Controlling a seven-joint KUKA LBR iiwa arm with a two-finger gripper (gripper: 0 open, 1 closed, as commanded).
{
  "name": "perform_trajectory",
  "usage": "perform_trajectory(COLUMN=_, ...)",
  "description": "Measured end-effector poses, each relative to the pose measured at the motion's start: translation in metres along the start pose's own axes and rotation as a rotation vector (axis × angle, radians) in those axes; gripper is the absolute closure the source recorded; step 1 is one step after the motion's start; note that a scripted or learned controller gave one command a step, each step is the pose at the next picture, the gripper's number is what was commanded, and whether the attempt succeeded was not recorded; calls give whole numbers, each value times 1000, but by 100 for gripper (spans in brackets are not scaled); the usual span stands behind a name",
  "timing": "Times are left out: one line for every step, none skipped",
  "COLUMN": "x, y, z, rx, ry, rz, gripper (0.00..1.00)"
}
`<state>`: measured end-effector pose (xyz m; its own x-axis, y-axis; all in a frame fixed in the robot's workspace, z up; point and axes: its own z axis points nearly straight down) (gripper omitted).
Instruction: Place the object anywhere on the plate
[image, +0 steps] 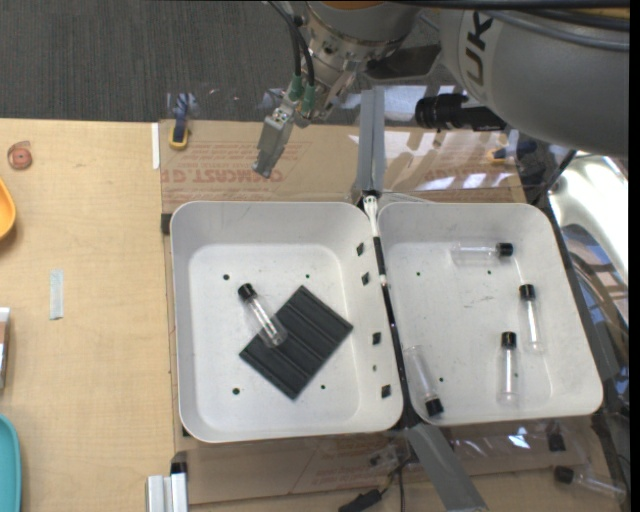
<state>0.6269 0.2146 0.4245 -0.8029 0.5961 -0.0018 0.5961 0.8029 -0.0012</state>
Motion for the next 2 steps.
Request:
perform_trajectory(x=-11, y=13, z=131, rx=-3, ry=0, rz=-728, gripper=0)
perform_trajectory(x=-13, y=27, z=298, rx=-1, ry=1, rz=-183, gripper=0)
